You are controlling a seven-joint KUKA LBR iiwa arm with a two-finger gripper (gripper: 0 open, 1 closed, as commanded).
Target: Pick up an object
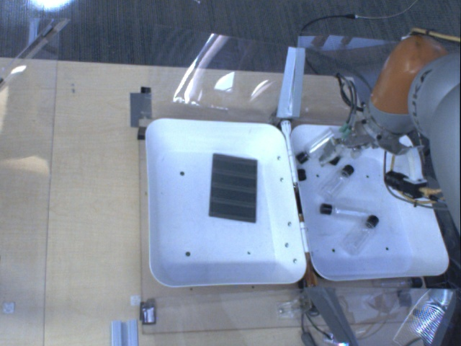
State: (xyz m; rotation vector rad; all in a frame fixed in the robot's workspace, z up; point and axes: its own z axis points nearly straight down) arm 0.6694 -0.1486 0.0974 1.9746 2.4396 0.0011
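Several clear vials with black caps lie in the right bin (425, 262). One vial (315, 148) lies near the bin's back left corner, another (336, 183) sits just below it, and a third (347, 211) lies flat in the middle. A further vial (360, 235) rests tilted towards the front. My gripper (347, 134) hangs over the back of the right bin, just right of the back-left vial, under the orange band (392, 78) of the arm. A dark ribbed rectangular block (233, 187) lies in the middle of the left bin (173, 251).
Black cables (403, 182) loop along the right bin's right side beneath the arm. An upright metal post (290, 81) stands behind the gap between the bins. A clear plastic sheet (216, 78) lies behind the left bin. More cables and hardware sit at the front right.
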